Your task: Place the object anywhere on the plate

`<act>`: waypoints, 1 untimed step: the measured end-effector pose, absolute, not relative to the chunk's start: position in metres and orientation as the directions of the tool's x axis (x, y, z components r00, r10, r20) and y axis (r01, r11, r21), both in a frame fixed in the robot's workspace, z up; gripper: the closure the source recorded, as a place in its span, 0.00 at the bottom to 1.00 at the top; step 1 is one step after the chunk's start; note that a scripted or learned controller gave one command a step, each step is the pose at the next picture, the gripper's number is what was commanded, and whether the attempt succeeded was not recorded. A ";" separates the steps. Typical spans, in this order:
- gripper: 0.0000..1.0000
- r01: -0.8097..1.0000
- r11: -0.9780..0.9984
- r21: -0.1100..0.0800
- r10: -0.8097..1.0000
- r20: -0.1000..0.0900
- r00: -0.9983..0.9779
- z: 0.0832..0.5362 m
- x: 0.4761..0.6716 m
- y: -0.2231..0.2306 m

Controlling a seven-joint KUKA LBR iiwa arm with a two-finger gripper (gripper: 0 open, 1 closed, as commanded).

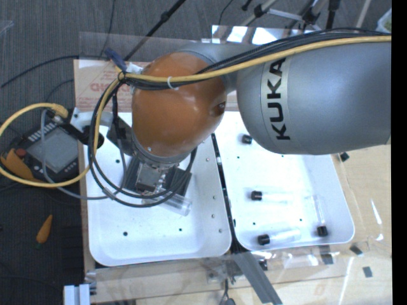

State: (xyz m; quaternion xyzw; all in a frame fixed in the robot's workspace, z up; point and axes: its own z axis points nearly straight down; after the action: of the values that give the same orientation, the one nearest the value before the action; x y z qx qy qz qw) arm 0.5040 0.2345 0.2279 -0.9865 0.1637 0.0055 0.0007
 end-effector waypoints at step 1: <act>1.00 -0.203 -0.979 -0.004 -0.203 -0.008 0.979 0.357 0.526 0.235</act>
State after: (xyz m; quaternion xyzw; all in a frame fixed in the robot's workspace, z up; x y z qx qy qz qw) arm 0.5257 0.2345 0.3566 -0.9948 0.1021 0.0039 0.0026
